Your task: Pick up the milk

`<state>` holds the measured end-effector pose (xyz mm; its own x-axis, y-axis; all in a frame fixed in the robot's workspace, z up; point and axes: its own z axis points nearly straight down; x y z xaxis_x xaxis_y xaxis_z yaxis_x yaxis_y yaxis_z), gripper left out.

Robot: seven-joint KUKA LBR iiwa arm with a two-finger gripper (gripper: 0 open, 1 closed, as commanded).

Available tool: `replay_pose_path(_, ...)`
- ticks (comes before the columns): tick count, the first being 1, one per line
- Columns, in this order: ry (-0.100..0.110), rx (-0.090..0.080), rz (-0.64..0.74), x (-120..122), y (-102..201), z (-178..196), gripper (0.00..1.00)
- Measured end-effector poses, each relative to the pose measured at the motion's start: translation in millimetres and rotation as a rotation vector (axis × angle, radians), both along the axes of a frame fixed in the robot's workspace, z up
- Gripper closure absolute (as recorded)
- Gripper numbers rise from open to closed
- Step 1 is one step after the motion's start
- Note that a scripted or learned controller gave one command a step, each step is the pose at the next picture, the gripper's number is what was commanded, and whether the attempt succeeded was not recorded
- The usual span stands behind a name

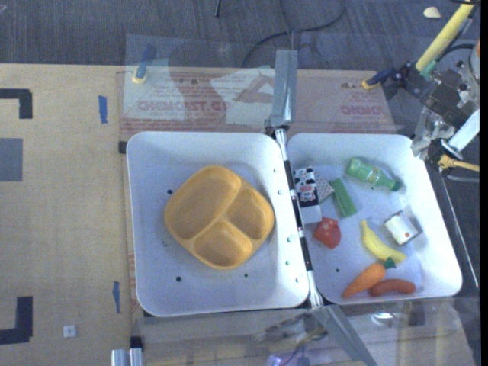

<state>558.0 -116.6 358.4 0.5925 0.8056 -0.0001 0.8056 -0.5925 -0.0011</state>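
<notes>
The milk (307, 194) is a small white carton with black cow patches. It lies on its side against the left wall of the right bin (435, 204), near the divider between the two bins. My gripper (431, 139) hangs at the upper right, over the right bin's far right rim, well away from the carton and higher than the toys. Nothing shows between its fingers.
Sharing the right bin are a green bottle (371, 174), a green block (342, 198), a red strawberry (328, 233), a banana (379, 242), a white cube (402, 228), a carrot (367, 279) and a red sausage (393, 287). A yellow divided plate (219, 216) sits in the left bin (149, 166).
</notes>
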Motion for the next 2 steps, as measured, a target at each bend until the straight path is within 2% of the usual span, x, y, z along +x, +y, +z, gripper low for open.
replay_pose_path(1, -0.002, -0.001, -0.219, 26.4, 7.1, 76.6, 1.0)
replay_pose_path(2, -0.004, -0.001, -0.219, 26.9, 6.6, 87.3, 1.0)
